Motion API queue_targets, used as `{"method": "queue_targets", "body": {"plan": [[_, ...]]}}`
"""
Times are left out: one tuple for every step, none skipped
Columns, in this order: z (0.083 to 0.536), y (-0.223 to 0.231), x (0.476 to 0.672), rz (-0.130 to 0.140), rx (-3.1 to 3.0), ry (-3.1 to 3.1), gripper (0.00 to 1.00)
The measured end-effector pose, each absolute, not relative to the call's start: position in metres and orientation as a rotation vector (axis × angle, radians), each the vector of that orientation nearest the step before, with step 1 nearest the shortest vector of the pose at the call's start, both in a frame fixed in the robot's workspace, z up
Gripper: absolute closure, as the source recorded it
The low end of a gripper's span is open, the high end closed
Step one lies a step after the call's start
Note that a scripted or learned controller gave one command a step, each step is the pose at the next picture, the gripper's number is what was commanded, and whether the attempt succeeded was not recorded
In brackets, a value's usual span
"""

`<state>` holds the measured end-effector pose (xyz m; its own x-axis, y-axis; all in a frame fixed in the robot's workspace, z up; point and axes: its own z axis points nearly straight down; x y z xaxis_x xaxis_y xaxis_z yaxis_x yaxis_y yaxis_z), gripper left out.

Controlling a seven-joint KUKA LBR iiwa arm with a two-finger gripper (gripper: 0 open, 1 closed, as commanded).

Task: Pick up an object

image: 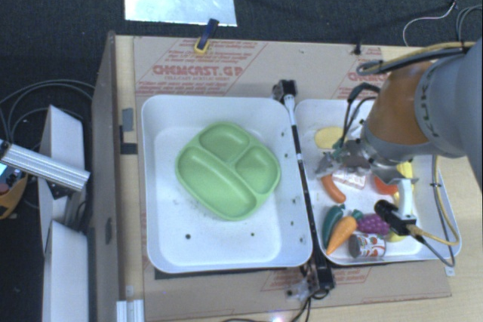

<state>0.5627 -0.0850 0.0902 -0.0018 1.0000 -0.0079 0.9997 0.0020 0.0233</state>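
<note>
My gripper (341,160) hangs low over the middle of the right bin (309,117), with the grey arm and its orange band coming in from the right. Just below it lie a small clear packet with red print (352,179) and an orange sausage-shaped toy (333,188). A flat yellow piece (328,137) lies just behind the gripper. At the bin's front are a green pepper (332,219), a carrot (344,232), purple grapes (371,223) and a small can (367,245). I see nothing held in the gripper.
The left bin (162,162) holds a green divided plate (229,171). A black divider rail (299,162) runs between the two bins. A yellow banana-like piece (408,170) and a red-orange toy (386,185) sit partly under the arm at the right.
</note>
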Motion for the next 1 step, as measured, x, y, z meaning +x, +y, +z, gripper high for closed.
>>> {"method": "queue_targets", "body": {"plan": [[0.0904,-0.0859,0.5505,0.019,2.203,2.21,0.0]]}}
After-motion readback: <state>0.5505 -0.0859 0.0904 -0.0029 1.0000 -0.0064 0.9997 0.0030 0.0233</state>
